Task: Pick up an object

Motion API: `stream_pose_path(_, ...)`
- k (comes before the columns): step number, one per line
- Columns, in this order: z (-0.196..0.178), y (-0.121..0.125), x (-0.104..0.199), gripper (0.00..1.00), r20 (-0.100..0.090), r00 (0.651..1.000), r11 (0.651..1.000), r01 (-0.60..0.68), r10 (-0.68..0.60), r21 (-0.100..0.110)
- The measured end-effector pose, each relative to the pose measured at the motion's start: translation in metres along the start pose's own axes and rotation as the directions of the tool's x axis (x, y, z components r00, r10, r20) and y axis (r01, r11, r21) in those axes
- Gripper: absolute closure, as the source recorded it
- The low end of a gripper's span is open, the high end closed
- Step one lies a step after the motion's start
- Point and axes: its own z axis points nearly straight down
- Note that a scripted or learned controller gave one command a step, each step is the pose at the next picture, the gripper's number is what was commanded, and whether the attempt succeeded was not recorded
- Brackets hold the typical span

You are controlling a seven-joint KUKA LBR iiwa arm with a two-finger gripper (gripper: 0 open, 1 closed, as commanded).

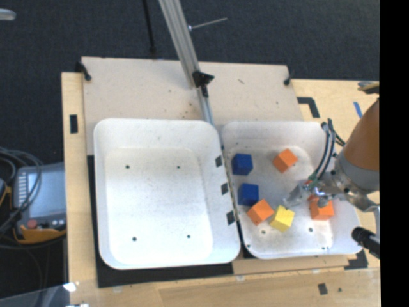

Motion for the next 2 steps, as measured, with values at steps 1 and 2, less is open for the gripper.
stream_pose_path(1,0.044,-0.006,0.0,0.0,-0.002,1.0,1.0,0.0,0.0,-0.01)
stream_pose_path(2,0.03,-0.005,-0.002,1.0,0.001,1.0,1.0,-0.005,0.005,-0.017)
